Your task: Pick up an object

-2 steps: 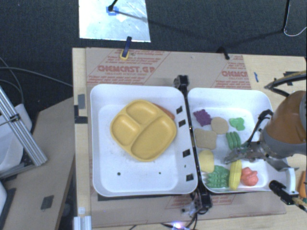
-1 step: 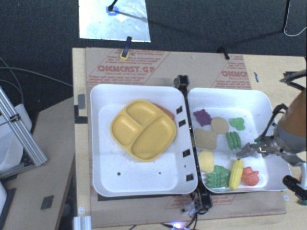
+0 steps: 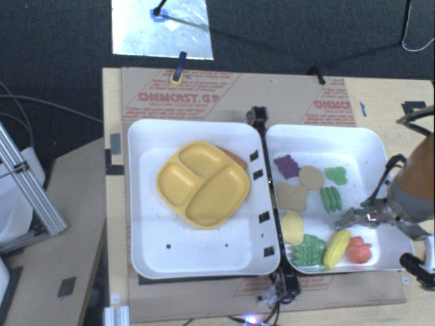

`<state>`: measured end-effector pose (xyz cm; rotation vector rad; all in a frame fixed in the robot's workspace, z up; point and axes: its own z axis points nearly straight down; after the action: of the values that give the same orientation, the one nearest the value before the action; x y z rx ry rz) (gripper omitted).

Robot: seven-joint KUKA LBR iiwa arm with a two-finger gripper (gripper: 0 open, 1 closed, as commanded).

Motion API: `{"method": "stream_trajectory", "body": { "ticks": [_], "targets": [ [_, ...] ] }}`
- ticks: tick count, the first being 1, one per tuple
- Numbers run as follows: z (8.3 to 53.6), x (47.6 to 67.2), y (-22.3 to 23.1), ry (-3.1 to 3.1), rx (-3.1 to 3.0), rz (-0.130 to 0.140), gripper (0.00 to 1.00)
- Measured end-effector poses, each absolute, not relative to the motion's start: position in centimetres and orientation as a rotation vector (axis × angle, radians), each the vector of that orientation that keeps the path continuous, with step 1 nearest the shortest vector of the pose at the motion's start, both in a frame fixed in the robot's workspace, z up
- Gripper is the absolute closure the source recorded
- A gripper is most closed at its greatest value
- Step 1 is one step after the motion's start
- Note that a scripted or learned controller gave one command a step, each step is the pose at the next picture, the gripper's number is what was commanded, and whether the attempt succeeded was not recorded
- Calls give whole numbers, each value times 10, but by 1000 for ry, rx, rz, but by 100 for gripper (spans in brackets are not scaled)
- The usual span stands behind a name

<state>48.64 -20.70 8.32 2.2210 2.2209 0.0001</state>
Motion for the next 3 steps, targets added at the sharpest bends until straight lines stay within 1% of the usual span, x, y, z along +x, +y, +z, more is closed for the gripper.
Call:
{"method": "stream_trajectory", "body": {
  "ticks": [1, 2, 3],
  "targets": [
    [95, 487, -207, 2221, 2217, 3, 100],
    [94, 487, -200, 2225, 2216, 1, 100],
    [120, 488, -136, 2230, 2211, 4, 100]
  ]
}}
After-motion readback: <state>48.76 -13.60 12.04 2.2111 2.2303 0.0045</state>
